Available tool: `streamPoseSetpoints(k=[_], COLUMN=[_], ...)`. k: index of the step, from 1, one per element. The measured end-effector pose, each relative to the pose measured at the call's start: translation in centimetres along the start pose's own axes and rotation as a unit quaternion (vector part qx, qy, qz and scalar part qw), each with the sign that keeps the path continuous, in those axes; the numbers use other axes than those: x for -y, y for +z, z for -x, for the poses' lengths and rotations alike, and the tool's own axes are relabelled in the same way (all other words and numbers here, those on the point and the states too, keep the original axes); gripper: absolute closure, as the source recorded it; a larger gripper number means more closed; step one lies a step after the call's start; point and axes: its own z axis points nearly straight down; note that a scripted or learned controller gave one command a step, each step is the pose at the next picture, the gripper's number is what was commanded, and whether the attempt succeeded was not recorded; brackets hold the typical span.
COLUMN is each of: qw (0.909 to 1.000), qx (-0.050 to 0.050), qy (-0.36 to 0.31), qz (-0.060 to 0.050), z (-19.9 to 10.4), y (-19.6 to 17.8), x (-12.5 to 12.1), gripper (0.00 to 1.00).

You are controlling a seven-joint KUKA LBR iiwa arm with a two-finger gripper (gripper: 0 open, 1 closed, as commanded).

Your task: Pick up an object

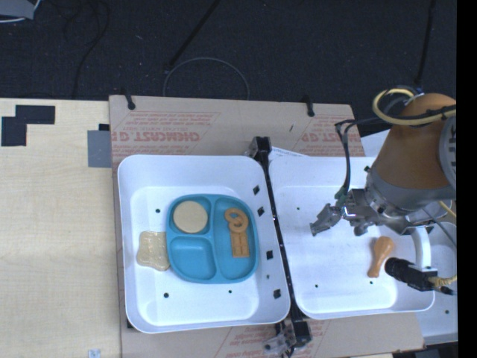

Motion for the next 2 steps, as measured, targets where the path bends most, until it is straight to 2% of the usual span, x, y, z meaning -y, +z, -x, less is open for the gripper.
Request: streamPoseSetpoints(k=[1, 2], qw=[1.0000, 1.0000], qx=[0.000, -0.001], qy=[0.000, 0.001], qz=[0.000, 0.000], z=[0.3, -0.7], y=[4.4, 10.2], x=[0.2, 0.2], gripper=[0.00, 0.00])
